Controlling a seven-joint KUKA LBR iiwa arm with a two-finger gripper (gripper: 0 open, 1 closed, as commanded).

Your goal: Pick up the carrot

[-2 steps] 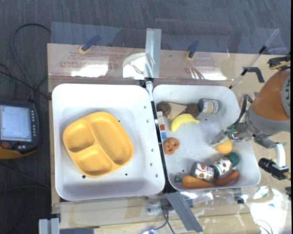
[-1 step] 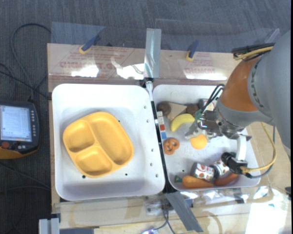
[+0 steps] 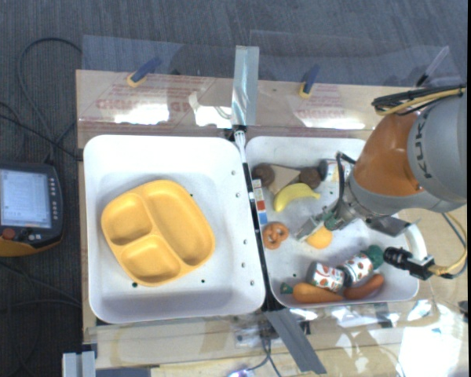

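Clutter was the risk: the orange plastic carrot (image 3: 316, 293) lay at the right white bin's (image 3: 286, 151) front wall, touching the small printed can (image 3: 328, 276) and red sausage (image 3: 364, 287). The jaws (image 3: 327, 223), their opening impossible to tell, hung over a round orange fruit (image 3: 319, 239), well short of the carrot, so a descent there would likely have caught the wrong item.

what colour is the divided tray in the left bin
Yellow; the divided tray shows clearly in the camera view.

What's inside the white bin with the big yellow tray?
Just the yellow tray with three hollows, lying in the left bin. Nothing sits in the hollows. Whatever is under the tray is covered, so that can't be seen.
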